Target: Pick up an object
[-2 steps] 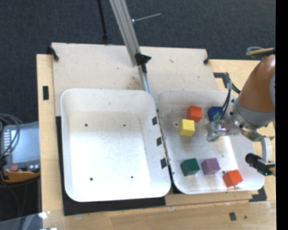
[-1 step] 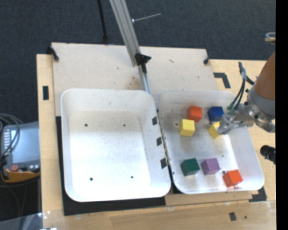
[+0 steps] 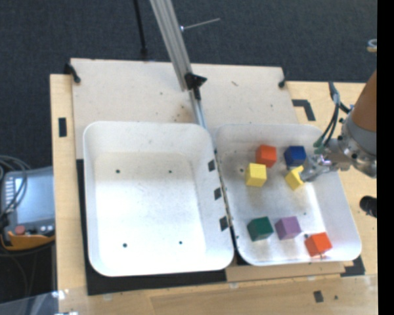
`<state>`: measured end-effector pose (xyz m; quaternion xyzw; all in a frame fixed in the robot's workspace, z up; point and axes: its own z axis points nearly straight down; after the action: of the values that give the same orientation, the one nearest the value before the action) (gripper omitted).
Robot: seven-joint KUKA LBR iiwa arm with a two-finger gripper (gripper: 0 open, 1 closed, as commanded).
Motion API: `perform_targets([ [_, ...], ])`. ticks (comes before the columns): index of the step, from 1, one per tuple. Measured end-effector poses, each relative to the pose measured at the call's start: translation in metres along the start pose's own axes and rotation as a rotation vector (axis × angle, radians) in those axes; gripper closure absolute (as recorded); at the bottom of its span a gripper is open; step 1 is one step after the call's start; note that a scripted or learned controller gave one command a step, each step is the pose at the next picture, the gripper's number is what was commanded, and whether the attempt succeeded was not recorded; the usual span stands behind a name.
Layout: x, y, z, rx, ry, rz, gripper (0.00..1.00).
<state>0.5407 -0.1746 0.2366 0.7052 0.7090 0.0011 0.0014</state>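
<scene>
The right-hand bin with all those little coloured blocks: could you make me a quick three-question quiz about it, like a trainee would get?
1. True or false: the right bin holds seven blocks.
2. Which block lies closest to the gripper? A) green block B) tilted yellow block C) purple block
3. Fill in: the blue block sits beside an ___ block.

Key: 1 true; 2 B; 3 orange.

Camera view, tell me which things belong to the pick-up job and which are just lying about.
Job:
pincer
yellow block beside it
right bin

Lying about:
other yellow block
two orange blocks
blue block
green block
purple block
left bin
</scene>
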Motion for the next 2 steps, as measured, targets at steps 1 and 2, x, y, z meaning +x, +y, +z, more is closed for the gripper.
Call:
perform_targets([
  [1, 0.052, 0.005, -0.011, -0.002, 0.001, -0.003, 1.00],
  [2, 0.108, 0.000, -0.008, 0.002, 0.001, -0.002, 1.00],
])
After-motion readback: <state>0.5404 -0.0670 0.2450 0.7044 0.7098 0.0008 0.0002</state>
